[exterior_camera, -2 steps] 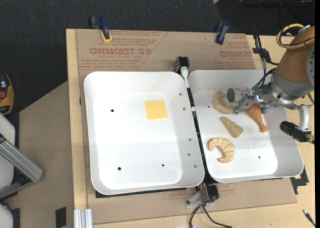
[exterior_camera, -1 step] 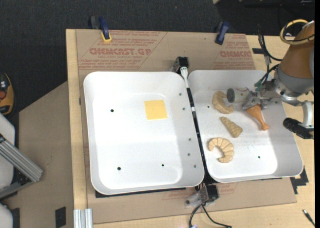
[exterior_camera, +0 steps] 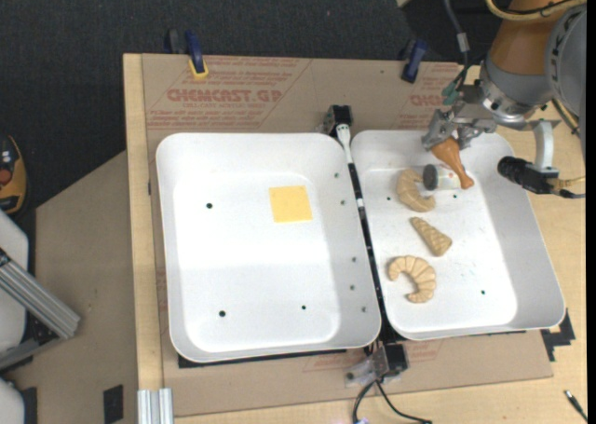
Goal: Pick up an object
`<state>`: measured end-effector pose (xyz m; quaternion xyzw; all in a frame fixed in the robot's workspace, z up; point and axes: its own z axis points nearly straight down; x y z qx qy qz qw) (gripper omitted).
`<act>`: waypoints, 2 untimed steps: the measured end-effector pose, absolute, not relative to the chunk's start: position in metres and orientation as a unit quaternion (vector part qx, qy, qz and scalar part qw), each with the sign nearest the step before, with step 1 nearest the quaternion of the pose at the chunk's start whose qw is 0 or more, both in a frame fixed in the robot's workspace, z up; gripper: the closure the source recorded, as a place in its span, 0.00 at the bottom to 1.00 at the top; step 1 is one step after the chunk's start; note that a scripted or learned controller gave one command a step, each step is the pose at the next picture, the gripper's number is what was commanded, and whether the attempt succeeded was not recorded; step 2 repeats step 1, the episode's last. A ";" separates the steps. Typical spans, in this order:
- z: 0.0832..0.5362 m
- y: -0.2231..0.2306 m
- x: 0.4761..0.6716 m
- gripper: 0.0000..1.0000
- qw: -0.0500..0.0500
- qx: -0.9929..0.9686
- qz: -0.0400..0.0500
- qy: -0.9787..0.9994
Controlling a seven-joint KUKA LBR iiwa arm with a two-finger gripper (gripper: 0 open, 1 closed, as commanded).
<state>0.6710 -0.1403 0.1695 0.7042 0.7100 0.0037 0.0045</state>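
- End effector: over the far edge of the right bin; an orange carrot-like piece hangs at its tip, apparently clamped between the fingers.
- Right bin, far part: curled pastry with a small dark grey cylinder touching it.
- Right bin, middle: tan cone-shaped piece.
- Right bin, near part: croissant.
- Left bin: yellow cheese slice, far of centre.

Brown board-topped bench with two white bins, left and right, side by side.
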 end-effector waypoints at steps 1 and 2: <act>0.201 -0.073 0.668 1.00 0.002 0.705 0.002 0.710; 0.201 -0.073 0.668 1.00 0.002 0.705 0.002 0.710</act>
